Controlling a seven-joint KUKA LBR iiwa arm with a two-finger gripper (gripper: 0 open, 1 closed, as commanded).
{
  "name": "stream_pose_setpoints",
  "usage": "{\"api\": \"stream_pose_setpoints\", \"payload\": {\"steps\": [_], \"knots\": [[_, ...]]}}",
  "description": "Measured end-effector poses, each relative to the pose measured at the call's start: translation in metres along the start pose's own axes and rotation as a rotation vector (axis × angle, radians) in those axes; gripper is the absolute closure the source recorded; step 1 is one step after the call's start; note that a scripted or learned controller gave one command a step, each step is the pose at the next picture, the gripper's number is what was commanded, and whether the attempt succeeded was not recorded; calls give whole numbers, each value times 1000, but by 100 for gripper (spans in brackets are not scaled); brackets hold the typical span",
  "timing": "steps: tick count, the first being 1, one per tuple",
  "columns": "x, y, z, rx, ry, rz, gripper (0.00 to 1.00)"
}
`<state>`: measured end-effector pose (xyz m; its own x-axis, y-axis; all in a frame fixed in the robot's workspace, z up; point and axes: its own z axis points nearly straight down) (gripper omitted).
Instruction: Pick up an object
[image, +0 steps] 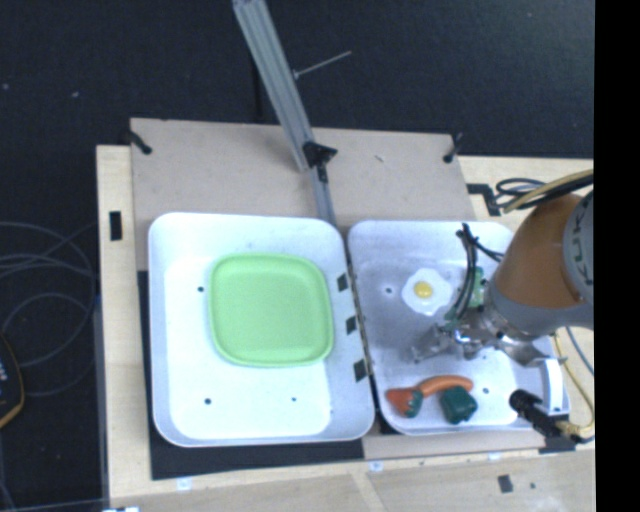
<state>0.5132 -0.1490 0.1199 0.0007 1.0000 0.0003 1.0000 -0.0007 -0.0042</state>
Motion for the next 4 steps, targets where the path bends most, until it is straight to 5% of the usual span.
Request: {"api": "stream_pose_setpoints", "payload": {"steps": [1,2,4], "knots": [[-1,0,19,-4,-1,0,0],[-1,1,8,-8,-1,1,100],[-5,11,-92,-10,-1,-1,100]]}}
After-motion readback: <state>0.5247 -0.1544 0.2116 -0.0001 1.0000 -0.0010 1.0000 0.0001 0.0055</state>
